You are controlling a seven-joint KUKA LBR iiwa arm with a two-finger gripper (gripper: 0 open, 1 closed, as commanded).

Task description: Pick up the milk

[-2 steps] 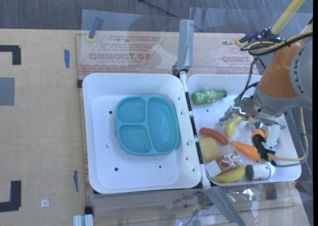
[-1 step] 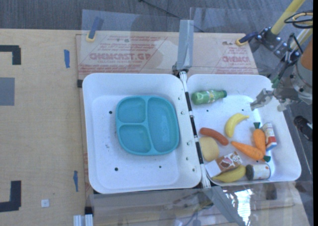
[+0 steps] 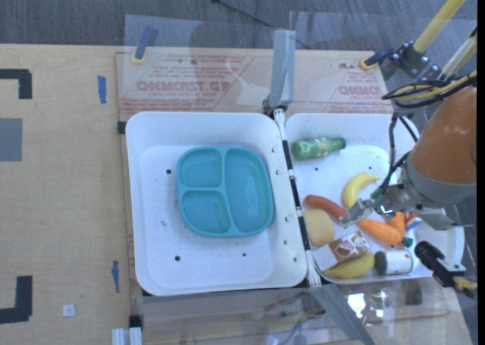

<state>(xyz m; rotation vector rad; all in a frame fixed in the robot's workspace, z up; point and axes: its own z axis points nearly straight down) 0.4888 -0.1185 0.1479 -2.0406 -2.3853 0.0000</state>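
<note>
The right bin (image 3: pixel 379 155) holds a small brown-and-white carton (image 3: pixel 350 246) near its front, which I take to be the milk. Right of the carton lies a white bottle (image 3: pixel 394 261) with a dark cap. My gripper (image 3: pixel 361 211) hangs over the middle of this bin, between the upper banana (image 3: pixel 358 188) and the carrot (image 3: pixel 381 231). It sits just behind the carton and apart from it. The grey arm with its orange band (image 3: pixel 451 146) reaches in from the right. I see nothing held in the gripper.
The right bin also holds a green bottle (image 3: pixel 318 146) at the back, a red sausage (image 3: pixel 324 205), a pale yellow piece (image 3: pixel 318 227) and a second banana (image 3: pixel 350 266) at the front edge. A teal divided plate (image 3: pixel 225 190) lies in the left bin (image 3: pixel 144 184).
</note>
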